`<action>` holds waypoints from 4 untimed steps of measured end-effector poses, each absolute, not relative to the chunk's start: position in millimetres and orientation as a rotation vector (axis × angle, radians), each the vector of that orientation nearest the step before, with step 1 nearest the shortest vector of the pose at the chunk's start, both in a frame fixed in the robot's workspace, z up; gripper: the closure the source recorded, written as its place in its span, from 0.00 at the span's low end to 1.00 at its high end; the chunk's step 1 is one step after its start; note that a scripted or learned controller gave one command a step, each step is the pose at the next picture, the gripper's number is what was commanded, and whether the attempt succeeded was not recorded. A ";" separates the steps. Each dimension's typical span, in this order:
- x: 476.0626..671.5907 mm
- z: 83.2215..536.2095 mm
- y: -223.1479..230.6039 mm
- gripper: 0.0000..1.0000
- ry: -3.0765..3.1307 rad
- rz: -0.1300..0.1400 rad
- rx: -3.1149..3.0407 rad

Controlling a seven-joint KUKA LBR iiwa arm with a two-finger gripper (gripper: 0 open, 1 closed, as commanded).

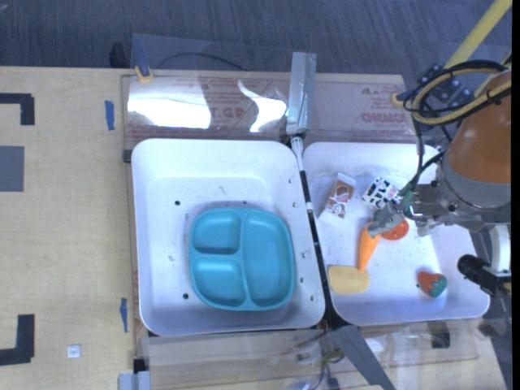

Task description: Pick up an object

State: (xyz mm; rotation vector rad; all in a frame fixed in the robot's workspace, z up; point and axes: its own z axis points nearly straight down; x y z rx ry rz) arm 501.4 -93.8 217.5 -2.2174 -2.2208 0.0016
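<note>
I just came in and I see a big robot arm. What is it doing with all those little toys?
The robot arm reaches in from the right over the right bin. Its gripper is down by the top of a toy carrot. Whether it has hold of it is hard to tell. Nearby lie a small carton, a black-and-white block, a yellow piece and a little red toy. The left bin holds a blue divided plate.
</note>
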 end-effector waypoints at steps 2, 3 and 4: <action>531.4 109.9 -92.1 1.00 -2.179 -0.002 -2.264; 498.1 194.8 -42.9 1.00 -2.262 -0.007 -2.184; 480.9 284.3 -33.9 1.00 -2.269 -0.007 -2.179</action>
